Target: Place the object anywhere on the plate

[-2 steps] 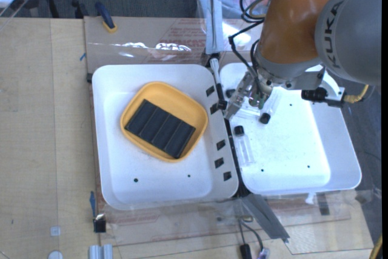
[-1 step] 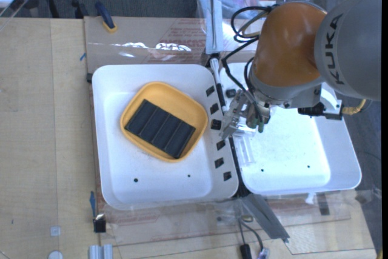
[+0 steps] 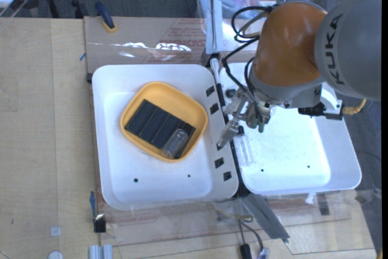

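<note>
1. Yellow plate (image 3: 197,113) sits in the left white bin (image 3: 115,88), tilted a bit, roughly centre of that bin.
2. On the plate: a dark ribbed rectangular object (image 3: 151,121), and a small clear glass-like piece (image 3: 176,142) at its lower right corner, touching it. Judged the task's object — already on the plate, well inside the rim.
3. Gripper (image 3: 233,124) hangs at the divider between the bins, just right of the plate, on the right bin's (image 3: 303,161) near side. Fingers point down-left; nothing seen pinched between them. Spread or pressed together — cannot tell, view too cluttered with cables.
4. Task reads as done or close to done, judging from how things lie.
5. Risks:
   - gripper is near the plate's right rim; a low sweep leftwards could clip the rim and tip or slide the plate
   - the clear piece sits near the plate's lower edge; a jolt may roll it off into the bin
   - another grasp try on the plate could drag the dark object out
</note>
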### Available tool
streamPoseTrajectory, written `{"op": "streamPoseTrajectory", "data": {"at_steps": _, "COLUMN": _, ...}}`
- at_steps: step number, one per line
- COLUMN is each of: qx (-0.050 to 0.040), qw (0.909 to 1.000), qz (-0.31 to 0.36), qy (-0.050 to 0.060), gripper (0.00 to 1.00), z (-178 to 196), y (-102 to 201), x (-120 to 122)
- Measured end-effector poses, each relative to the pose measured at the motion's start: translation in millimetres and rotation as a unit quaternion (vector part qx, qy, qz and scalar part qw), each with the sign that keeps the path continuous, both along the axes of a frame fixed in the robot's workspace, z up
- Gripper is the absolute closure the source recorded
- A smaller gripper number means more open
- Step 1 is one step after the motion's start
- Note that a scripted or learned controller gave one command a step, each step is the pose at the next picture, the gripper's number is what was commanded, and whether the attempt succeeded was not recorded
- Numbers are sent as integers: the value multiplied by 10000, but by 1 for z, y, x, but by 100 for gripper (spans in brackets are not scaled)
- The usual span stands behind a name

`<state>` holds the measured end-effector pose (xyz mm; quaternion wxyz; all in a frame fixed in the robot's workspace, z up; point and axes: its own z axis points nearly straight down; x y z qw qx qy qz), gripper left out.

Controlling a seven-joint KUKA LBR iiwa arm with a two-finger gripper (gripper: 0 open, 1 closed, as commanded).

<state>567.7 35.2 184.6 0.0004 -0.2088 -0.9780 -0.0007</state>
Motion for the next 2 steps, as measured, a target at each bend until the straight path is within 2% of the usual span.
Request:
{"op": "streamPoseTrajectory", "data": {"at_steps": 1, "qx": -5, "qw": 9999, "qz": -147, "qy": -29, "gripper": 0, "z": 37, "y": -61, "x": 5}}
{"op": "streamPoseTrajectory", "data": {"at_steps": 2, "qx": 6, "qw": 9999, "qz": -162, "qy": -59, "gripper": 100, "z": 47, "y": -61, "x": 7}}
